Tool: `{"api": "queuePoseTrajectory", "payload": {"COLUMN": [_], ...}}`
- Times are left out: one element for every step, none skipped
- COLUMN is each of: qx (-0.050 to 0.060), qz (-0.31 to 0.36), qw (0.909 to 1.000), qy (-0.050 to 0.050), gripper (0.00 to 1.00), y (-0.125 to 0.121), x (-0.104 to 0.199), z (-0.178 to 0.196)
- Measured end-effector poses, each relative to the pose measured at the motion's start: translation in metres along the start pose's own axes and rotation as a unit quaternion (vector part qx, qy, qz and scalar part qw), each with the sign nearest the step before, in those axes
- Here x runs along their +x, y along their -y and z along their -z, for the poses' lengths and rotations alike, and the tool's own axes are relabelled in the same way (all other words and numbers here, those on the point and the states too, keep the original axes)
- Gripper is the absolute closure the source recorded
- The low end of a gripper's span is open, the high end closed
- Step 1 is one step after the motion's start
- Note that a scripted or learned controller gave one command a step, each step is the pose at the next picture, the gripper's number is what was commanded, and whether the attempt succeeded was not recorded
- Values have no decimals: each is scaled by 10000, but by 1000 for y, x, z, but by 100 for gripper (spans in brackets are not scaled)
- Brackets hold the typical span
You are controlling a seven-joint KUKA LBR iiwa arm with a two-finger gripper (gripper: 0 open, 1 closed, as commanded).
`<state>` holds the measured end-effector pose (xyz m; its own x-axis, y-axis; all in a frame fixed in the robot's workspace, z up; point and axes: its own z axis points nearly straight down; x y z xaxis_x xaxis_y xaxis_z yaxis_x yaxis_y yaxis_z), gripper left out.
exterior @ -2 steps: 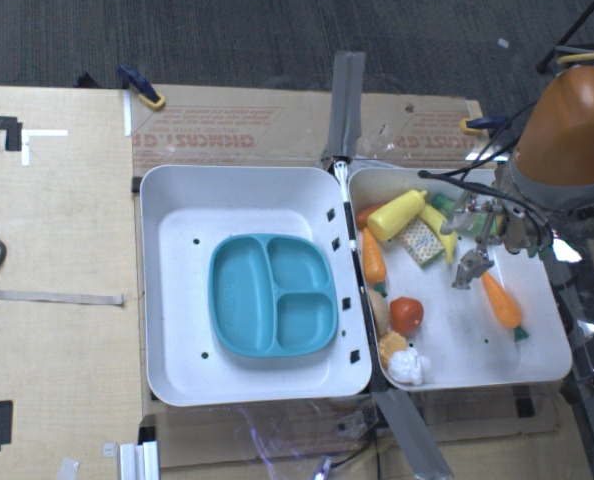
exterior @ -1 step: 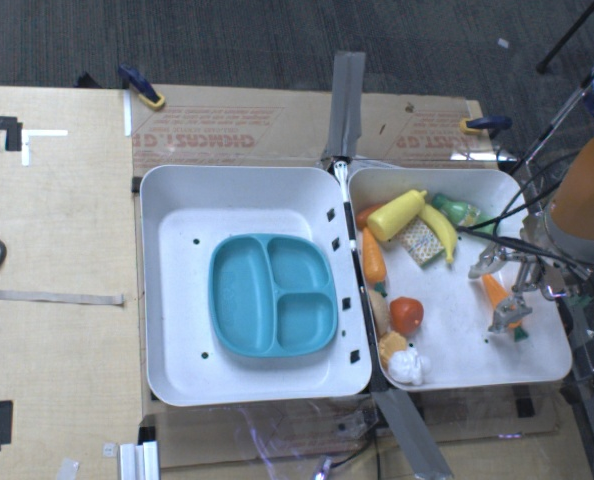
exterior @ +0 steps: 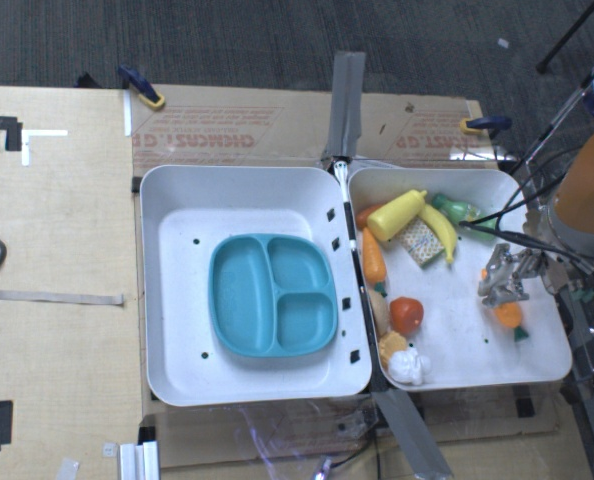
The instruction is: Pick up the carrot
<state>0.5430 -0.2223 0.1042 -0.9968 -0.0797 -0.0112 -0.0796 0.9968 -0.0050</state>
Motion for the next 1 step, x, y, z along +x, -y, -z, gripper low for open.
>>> {"api": "queuePoseTrajectory", "payload": {"qx": [-20], "qz": [-271], "qw": [9996], "qy": [-22], "gripper": [100], "y": [-80], "x": [-23], "z": [39]}}
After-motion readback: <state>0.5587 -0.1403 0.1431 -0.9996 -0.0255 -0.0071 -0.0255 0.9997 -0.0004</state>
